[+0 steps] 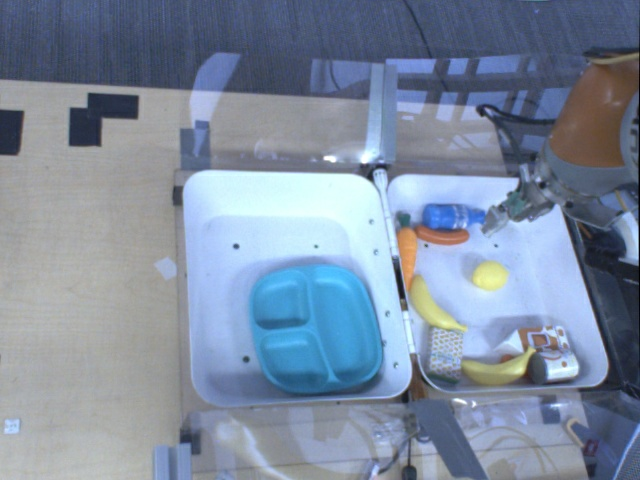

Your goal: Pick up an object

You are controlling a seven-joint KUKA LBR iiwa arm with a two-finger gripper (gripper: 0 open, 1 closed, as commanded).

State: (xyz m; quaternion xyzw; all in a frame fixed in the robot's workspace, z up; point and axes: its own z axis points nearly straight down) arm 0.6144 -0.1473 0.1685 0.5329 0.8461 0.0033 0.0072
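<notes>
In the right bin (590,313), my claw (497,218), state unclear, hangs just right of the bottle (452,215), which lies left-right.

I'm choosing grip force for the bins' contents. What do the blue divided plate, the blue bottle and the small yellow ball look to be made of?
Blue divided plate: likely moulded plastic, even colour, soft sheen, rounded compartments.
Blue bottle: probably thin plastic, glossy glints along its side.
Yellow ball: matte and uniform, perhaps foam or a plastic toy lemon; the look leaves it open.
</notes>
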